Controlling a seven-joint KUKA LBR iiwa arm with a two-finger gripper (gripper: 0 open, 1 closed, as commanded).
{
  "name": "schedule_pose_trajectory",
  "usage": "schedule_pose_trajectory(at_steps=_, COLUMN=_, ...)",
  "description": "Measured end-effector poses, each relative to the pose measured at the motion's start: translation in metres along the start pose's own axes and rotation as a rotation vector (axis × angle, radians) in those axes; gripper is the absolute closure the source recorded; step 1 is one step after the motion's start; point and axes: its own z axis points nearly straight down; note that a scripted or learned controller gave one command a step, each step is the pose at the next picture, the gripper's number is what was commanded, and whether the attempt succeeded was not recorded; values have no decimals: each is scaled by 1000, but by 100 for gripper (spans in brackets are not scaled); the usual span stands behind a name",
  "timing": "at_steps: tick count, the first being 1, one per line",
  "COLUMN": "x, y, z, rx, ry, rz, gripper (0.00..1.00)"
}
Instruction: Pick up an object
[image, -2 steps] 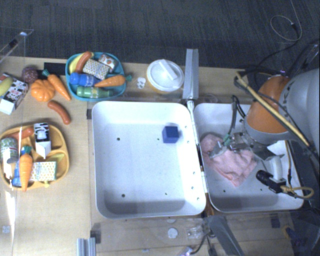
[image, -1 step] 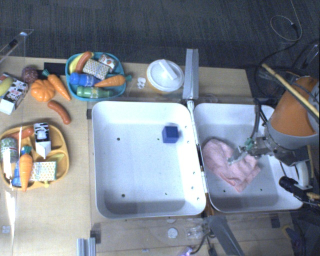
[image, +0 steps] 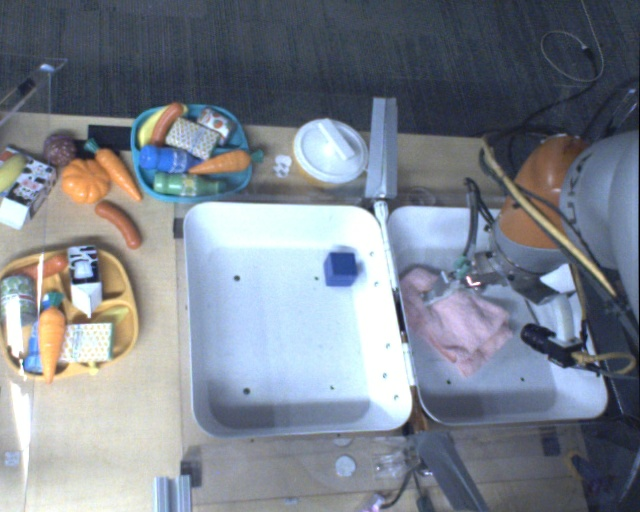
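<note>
A small blue cube (image: 341, 268) lies in the left white bin (image: 250, 400), toward its upper right. A crumpled pink cloth (image: 460, 322) lies in the right white bin (image: 500, 405), against its left side. My gripper (image: 452, 283) reaches in from the right and sits low over the cloth's upper edge, at or very near the fabric. The grey wrist and the orange band behind it hide the right bin's upper right part.
A blue bowl (image: 150, 180) of toy food and a white lidded tub (image: 330, 150) stand behind the bins. A yellow plate (image: 125, 300) with toys, a toy pumpkin (image: 82, 180) and a sausage (image: 120, 225) lie at the left. Cables (image: 560, 345) hang by the arm.
</note>
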Motion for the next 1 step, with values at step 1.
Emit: schedule_pose_trajectory(at_steps=1, x=5, y=21, z=0, rx=-1, ry=-1, rz=-3, gripper=0)
